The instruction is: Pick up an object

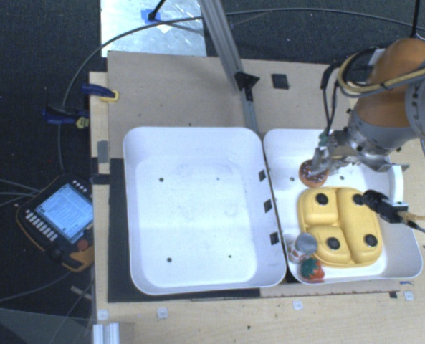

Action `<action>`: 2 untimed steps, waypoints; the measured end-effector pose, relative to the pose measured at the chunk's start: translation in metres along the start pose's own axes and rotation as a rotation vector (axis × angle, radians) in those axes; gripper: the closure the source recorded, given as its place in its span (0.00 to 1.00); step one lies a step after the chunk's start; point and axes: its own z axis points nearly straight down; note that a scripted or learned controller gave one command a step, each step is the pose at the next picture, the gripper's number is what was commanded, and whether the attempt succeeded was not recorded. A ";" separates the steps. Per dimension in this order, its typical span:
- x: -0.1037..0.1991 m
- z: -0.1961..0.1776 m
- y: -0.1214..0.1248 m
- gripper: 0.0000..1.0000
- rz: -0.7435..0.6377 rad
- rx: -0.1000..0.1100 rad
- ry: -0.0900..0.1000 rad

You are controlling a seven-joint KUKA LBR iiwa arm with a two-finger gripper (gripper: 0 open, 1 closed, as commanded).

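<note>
In the right bin [398,264], a large yellow four-lobed piece [339,228] with dark round spots lies in the middle. A small brown round object [310,174] sits at the bin's back left, just beyond the yellow piece. My gripper [320,163] hangs right over that brown object, at or close to its top, and hides part of it. Near the front left corner lie a small grey cup-like item [304,244] and a red and green item [311,267].
The left bin [190,206] stands beside the right one, sharing a middle wall with black clips [268,205]. A slanted metal pole [223,31] rises behind the bins. A pendant with a lit screen [60,217] lies on the floor at the left.
</note>
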 end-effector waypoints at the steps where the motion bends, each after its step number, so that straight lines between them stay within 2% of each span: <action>1: 0.000 -0.054 0.002 1.00 -0.004 -0.004 -0.001; 2: 0.049 -0.046 -0.001 1.00 -0.009 0.003 0.001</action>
